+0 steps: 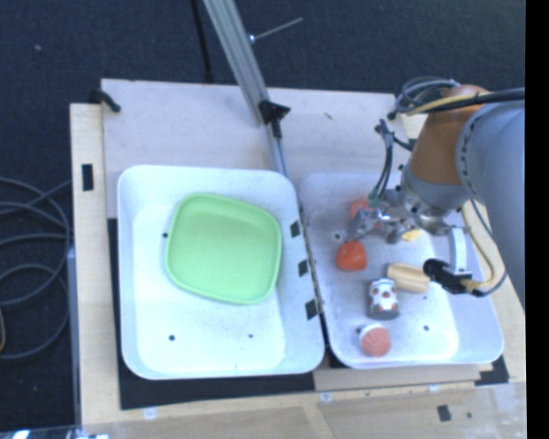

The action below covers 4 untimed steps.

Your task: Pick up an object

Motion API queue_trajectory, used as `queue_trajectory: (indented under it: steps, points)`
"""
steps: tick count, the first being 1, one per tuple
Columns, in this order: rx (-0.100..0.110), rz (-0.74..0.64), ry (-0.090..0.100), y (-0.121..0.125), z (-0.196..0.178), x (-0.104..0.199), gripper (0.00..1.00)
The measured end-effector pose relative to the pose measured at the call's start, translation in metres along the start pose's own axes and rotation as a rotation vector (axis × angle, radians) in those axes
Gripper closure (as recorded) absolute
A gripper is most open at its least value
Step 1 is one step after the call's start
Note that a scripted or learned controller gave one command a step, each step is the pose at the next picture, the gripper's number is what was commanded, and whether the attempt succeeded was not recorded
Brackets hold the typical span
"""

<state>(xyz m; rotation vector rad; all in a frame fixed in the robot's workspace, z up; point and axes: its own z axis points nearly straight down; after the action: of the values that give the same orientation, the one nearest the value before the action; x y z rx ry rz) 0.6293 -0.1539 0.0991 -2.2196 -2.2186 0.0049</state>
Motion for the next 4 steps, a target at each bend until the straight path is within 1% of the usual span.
queue_trajectory:
  steps: [1, 2, 3, 4]
  points:
    - [-0.006, 0.0, -0.001, 0.0, -0.002, 0.0, 0.0]
    - [-0.007, 0.001, 0.0, 0.001, -0.013, -0.001, 1.0]
    - [-0.009, 0.001, 0.0, -0.006, -0.059, 0.0, 1.0]
    - [-0.01, 0.0, -0.001, -0.005, -0.113, -0.011, 1.0]
